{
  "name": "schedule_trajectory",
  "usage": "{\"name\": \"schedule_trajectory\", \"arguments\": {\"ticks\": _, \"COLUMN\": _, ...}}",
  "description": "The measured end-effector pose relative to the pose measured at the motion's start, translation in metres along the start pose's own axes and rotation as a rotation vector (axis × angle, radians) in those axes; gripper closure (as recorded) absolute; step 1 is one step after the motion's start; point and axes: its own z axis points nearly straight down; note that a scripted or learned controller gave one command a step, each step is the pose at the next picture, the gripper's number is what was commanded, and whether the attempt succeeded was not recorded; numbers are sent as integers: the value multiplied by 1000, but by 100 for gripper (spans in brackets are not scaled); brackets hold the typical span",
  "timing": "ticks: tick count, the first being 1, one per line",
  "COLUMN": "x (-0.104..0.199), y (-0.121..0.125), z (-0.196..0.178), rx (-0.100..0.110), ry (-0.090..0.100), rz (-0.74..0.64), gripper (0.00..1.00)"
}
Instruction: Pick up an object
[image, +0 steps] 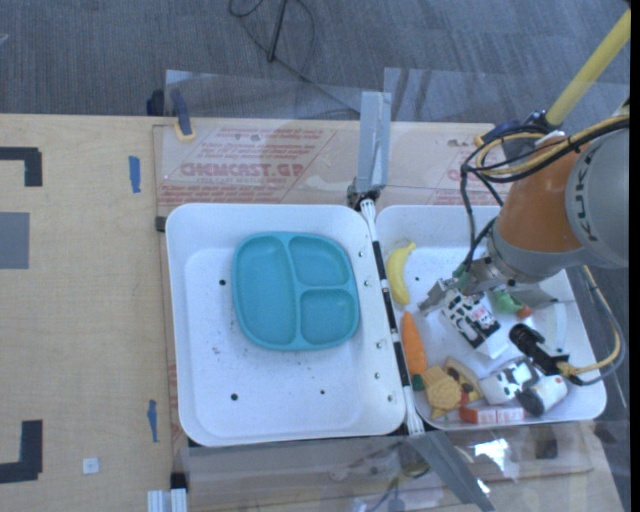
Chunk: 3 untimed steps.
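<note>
Camera view, slanting down — gripper (468, 312) low in the right bin (590, 400) among banana (400, 270), carrot (413, 345) and other clutter, finger state impossible to tell, nothing visibly lifted — so, seemingly, grasp and pick-up left to do.

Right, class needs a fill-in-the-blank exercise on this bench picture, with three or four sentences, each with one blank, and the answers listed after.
1. The teal divided plate lies in the ____ bin as the camera sees it.
2. The plate has ____ compartments.
3. The banana lies in the right bin beside the ____ that separates the two bins.
4. The carrot is coloured ____.

Missing words: left; three; divider; orange
</note>
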Motion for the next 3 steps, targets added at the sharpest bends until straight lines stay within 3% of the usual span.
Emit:
{"name": "schedule_trajectory", "arguments": {"ticks": 1, "x": -3, "y": 2, "z": -12, "rx": -7, "ry": -6, "rz": 2, "gripper": 100}}
{"name": "schedule_trajectory", "arguments": {"ticks": 2, "x": 67, "y": 26, "z": -95, "rx": 11, "ry": 5, "rz": -6, "gripper": 100}}
{"name": "schedule_trajectory", "arguments": {"ticks": 3, "x": 91, "y": -18, "z": -127, "rx": 15, "ry": 7, "rz": 41, "gripper": 100}}
